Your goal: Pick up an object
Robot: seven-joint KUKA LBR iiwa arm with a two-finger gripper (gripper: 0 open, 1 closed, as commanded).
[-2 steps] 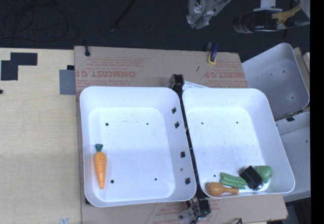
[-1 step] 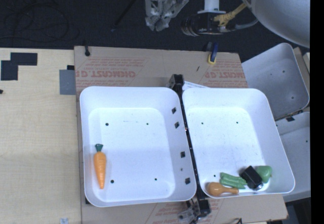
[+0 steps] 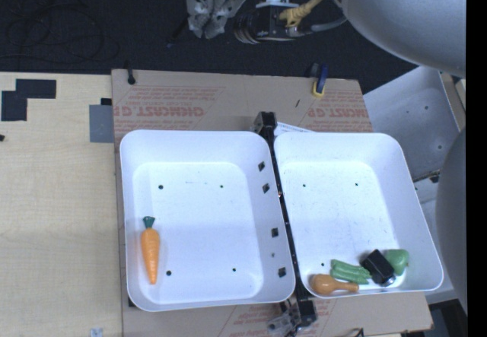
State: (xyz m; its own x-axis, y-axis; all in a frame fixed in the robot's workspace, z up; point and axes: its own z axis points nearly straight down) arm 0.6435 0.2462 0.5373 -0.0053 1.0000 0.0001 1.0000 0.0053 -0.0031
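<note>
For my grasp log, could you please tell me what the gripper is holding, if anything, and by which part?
Nothing is held: the gripper hangs raised beyond the bins with nothing between its jaws. The carrot lies in the left bin.

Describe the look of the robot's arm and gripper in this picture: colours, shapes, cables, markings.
The arm is a big, rounded, smooth grey shell with part of a dark printed letter at the picture's top edge. At its end sits a white cylindrical piece, with a yellowish cable and a pale hose looping beside a dark ring. The gripper is bare grey metal, boxy above with angular fingers hanging below.
</note>
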